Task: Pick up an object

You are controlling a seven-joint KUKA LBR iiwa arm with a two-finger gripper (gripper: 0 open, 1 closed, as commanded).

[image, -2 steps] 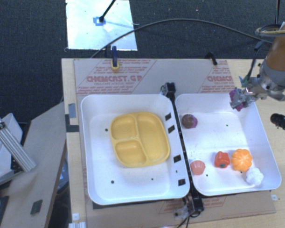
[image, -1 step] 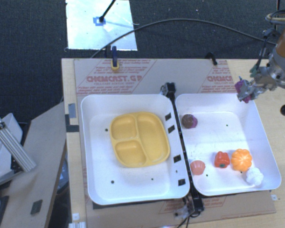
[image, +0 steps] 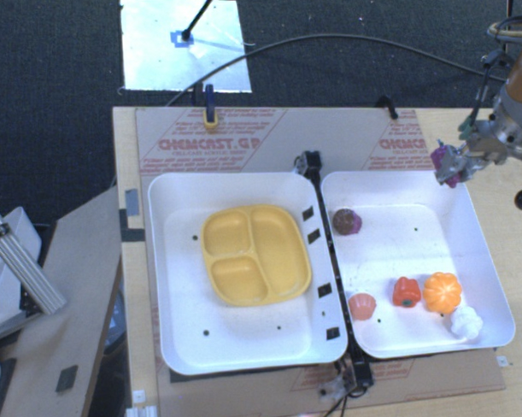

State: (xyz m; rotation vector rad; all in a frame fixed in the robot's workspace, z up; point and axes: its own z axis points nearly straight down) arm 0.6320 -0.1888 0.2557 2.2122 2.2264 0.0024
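Right bin (image: 484, 238) corner: claw (image: 448, 166) grips purple object (image: 445, 158) (aloft).

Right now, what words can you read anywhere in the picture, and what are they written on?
"CHEMCAST GP", in red on the brown sheet under the two white bins, repeated across it.
The repeat near the top right corner runs at a slant and is too blurred to read fully.
No other writing is readable.

open floor (image: 390, 242) between scattered toys

One fixed camera above, slanting down on both bins (image: 243, 191).
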